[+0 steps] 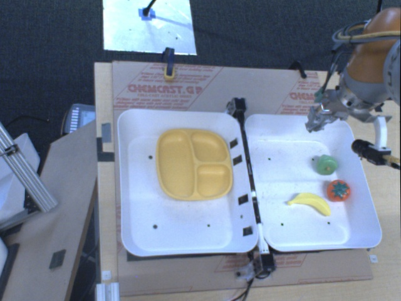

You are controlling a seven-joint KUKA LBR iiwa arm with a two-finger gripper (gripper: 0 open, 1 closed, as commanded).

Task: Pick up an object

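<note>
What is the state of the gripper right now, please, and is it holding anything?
Gripper: above the far edge of the right bin, nothing seen in it; open or shut cannot be told.

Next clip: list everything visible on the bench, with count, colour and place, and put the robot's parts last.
shallow plastic bins: 2, white, side by side on the bench
divided plastic plate: 1, yellow, three compartments, in the left bin
round toy fruit: 1, green, right bin, far right side
round toy tomato: 1, red-orange with a green top, right bin, below the green fruit
toy banana: 1, yellow, right bin, left of the tomato
arm: 1, grey and orange, top right
gripper: 1, over the right bin's far edge
</note>
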